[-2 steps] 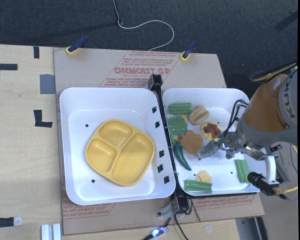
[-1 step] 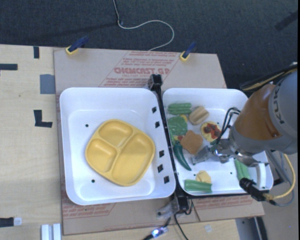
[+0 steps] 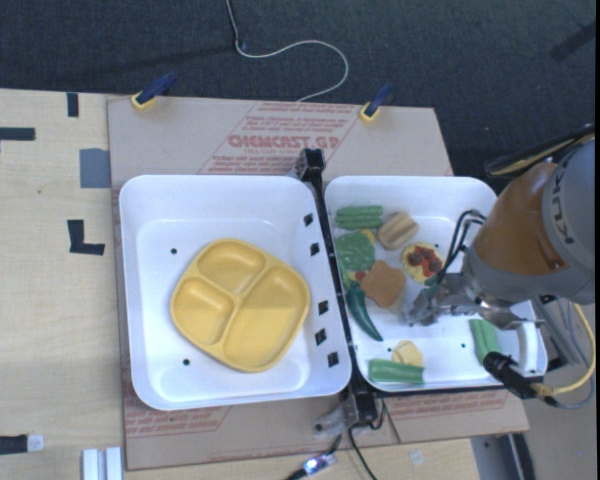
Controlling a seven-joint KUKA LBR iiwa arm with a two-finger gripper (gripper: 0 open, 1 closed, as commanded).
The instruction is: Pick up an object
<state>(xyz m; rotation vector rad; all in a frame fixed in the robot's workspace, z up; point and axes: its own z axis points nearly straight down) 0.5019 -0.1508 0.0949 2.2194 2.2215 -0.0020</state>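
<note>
Low over the right bin (image 3: 450, 190), the claw (image 3: 420, 310) hangs above a bare patch of white floor, and its dark tips are too small and blurred to tell whether they are apart or together. Nothing shows between them. The grey arm (image 3: 540, 238) with its orange band comes in over the bin's right rim, covering that side.

Toy foods lie mostly in the left half of this bin. A brown piece (image 3: 383, 284) sits just beside the claw on its left, with a long dark green pepper (image 3: 362, 311) next to it near the dividing wall. Above these lie a green leafy piece (image 3: 355, 248), a green ridged piece (image 3: 359, 215) and a tan bun-like piece (image 3: 397, 230). A red and yellow item (image 3: 421, 260) lies just above the claw. Toward the near rim rest a small pale yellow piece (image 3: 408, 352) and a green stalk (image 3: 395, 372), almost touching each other. Open floor remains around the claw's lower right.

The left bin (image 3: 140, 268) holds a yellow divided plate (image 3: 240, 304), with free white margin all round it. Both bins sit on a cardboard sheet (image 3: 280, 138) on the bench (image 3: 40, 298).
</note>
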